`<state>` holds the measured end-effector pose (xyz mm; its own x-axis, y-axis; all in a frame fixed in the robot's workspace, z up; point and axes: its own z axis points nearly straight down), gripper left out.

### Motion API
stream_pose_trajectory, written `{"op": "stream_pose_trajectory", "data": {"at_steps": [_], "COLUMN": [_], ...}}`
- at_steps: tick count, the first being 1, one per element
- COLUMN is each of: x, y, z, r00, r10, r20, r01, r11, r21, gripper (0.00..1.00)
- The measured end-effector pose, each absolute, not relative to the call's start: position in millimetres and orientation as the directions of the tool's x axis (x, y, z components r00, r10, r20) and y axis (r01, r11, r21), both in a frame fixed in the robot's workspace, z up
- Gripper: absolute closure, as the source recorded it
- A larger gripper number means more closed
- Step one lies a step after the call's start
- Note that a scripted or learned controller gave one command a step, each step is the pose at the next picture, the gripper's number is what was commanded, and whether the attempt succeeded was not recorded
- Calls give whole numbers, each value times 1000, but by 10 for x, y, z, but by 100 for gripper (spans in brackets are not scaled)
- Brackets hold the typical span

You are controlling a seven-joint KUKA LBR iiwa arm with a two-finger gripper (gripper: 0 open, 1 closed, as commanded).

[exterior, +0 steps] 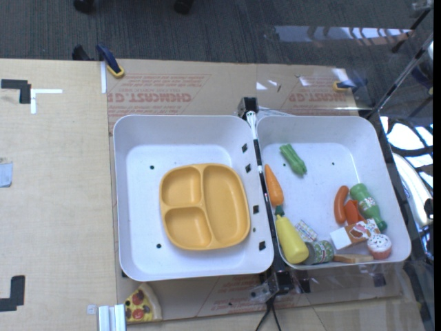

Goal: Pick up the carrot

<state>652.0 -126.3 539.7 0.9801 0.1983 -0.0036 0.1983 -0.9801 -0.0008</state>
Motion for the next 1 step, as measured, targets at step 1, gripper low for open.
{"op": "stream_pose_trajectory", "data": {"at_steps": [1], "x": [6530], "y": [-1258], "z": [5474], "r00": [979], "r10": [201], "r20": [-6], "r01": [201], "r11": [-980], "r21": [-2], "gripper": [100]}}
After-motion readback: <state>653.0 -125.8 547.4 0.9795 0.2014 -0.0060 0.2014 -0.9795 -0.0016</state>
